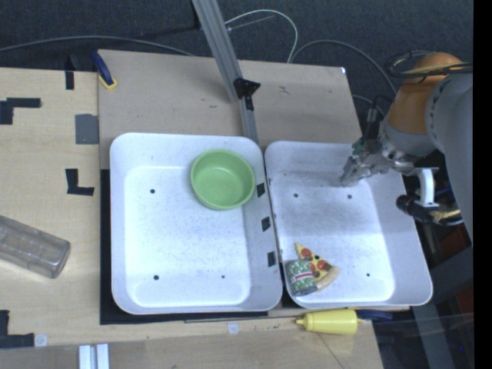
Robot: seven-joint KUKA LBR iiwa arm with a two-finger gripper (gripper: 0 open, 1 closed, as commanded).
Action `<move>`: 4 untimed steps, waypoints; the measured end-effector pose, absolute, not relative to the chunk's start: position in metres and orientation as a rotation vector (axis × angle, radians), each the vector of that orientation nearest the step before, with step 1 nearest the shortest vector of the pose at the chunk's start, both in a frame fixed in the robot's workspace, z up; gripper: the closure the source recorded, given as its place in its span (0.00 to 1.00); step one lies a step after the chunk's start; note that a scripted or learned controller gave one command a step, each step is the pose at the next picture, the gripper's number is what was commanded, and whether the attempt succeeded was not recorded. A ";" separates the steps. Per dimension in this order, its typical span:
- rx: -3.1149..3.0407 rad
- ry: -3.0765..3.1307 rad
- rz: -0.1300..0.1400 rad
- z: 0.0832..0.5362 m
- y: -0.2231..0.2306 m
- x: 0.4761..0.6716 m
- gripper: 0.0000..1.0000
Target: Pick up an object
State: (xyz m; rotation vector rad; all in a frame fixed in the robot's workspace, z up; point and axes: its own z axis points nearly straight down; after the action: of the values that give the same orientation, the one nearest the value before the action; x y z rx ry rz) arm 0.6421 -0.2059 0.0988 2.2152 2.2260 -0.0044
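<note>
A green bowl [223,179] sits in the left bin [138,229], near its far right corner. A toy pizza slice [315,264] and a small printed packet [301,277] lie together at the near left of the right bin [384,244]. My gripper [355,170] hangs low over the far right part of the right bin, well away from the pizza slice and packet. Nothing shows between its fingertips.
A yellow bottle [332,322] lies on the bench just in front of the right bin. A clear plastic cup [31,246] lies on its side at the far left. A grey pole [224,52] slants down to the bins' divider.
</note>
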 end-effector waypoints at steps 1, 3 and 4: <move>2.217 2.221 0.003 0.144 -0.203 0.650 1.00; 2.216 2.221 0.003 0.253 -0.203 0.647 1.00; 2.219 2.227 -0.003 0.249 -0.164 0.626 1.00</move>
State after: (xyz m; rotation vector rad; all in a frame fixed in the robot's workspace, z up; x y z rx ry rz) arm 0.6259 -0.1641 0.2490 2.2191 2.2265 -0.0026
